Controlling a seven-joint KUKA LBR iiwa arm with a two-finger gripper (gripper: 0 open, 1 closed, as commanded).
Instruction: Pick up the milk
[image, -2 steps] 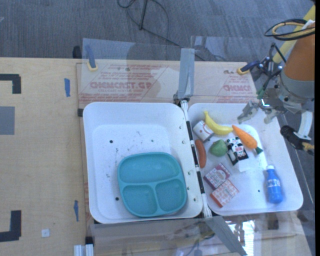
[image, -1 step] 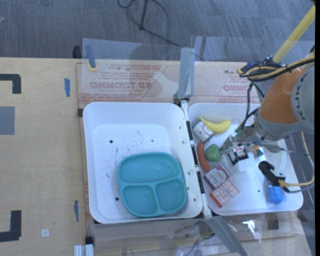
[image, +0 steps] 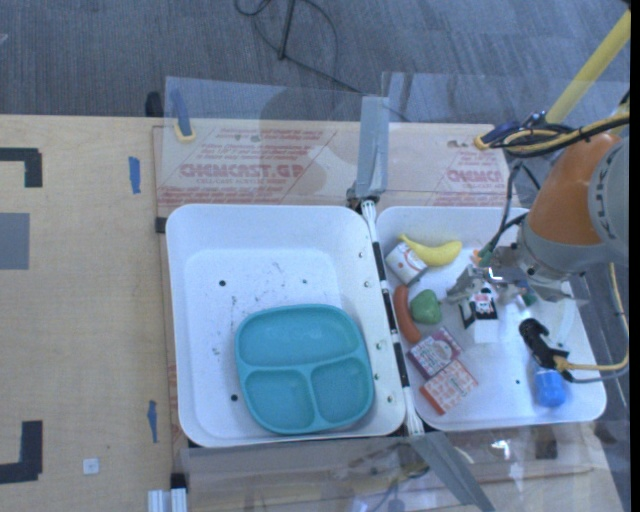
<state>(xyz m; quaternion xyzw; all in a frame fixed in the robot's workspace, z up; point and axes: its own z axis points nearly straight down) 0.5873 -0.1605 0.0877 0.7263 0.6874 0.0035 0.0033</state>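
Teal divided tray (image: 303, 367) nearest; in the right bin (image: 590, 405), the pincer (image: 482, 290) hovers, grip state unclear; small milk carton (image: 405, 261) beside the banana (image: 432, 251), apparently not yet reached.

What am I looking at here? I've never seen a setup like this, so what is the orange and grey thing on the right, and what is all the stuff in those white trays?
It is one picture, taken by a camera fixed above a bench and looking down at a slant. The orange and grey thing is a robot arm reaching in from the right. At its tip is a gripper, a kind of two-finger hand, hanging over the right bin.

The left bin holds a teal divided plate. The right bin holds toy groceries: a banana, a small white carton that may be the milk it should pick up, a green item, an orange one, two red patterned packets and a blue object.

I cannot tell if the gripper holds anything.
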